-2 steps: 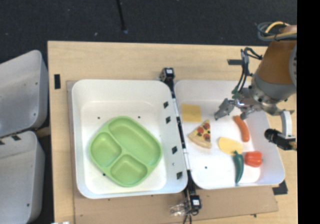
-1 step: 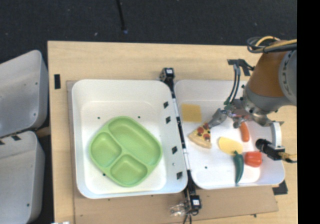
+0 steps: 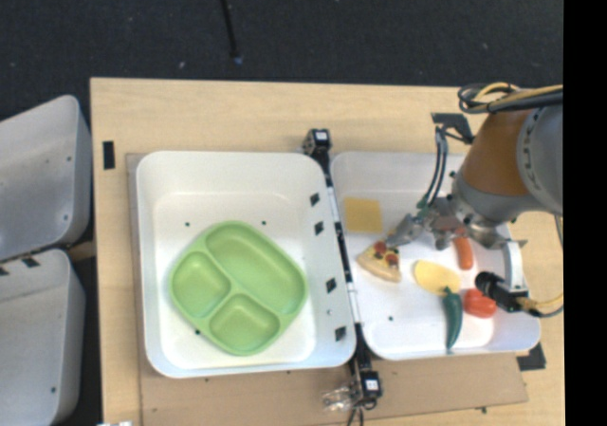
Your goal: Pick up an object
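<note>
Two shallow white bins sat side by side on the wooden bench. The left bin held one green plate divided into three compartments, lying flat near the middle of the bin floor. The right bin held six small things: one pale yellow square slice toward the far left part, one toy pizza wedge nearer and just right of the divider between the bins, one yellow oval piece right of the pizza wedge, one dark green pepper lying lengthwise toward the near edge, one red piece just right of the pepper, and one small orange carrot-like piece beyond the yellow oval. The arm, grey with its orange band, reached in from the right over the far right part of the right bin. Its gripper hung low over the bin floor, between the yellow square and the orange piece, with the pizza wedge just near and left of it. The fingers pointed leftward toward the pizza wedge, but whether they were open or closed could not be told, and nothing could be seen between them. All six things lay on the bin floor. A small black clip sat at the far end of the divider.
</note>
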Controlling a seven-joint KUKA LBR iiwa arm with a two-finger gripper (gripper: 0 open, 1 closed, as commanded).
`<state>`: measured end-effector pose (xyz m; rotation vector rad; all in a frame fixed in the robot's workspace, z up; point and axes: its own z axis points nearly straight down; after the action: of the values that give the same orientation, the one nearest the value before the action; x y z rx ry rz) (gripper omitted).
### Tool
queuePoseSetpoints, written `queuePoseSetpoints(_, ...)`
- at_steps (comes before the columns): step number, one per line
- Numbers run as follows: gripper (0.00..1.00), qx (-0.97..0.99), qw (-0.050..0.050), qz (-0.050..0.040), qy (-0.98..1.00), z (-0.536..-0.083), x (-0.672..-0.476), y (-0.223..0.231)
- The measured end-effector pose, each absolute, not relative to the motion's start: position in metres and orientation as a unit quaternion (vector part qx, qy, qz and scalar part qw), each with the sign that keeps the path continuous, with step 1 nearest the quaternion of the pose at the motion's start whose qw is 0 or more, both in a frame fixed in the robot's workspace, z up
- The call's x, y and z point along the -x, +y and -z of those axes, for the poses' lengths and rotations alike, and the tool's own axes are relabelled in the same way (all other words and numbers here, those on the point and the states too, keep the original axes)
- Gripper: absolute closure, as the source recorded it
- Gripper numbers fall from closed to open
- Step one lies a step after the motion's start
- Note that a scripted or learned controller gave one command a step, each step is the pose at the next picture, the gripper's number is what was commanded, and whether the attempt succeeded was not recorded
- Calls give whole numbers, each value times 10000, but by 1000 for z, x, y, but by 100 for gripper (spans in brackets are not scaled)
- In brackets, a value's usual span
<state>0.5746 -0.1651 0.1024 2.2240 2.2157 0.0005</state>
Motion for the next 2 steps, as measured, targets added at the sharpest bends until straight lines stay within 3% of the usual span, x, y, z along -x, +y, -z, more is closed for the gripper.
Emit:
queuePoseSetpoints(1, 100, -7095, 45, -39, 7047, -117, -578, -166)
queuePoseSetpoints(2, 100, -7073, 36, -17, 7069, -182, -578, -171)
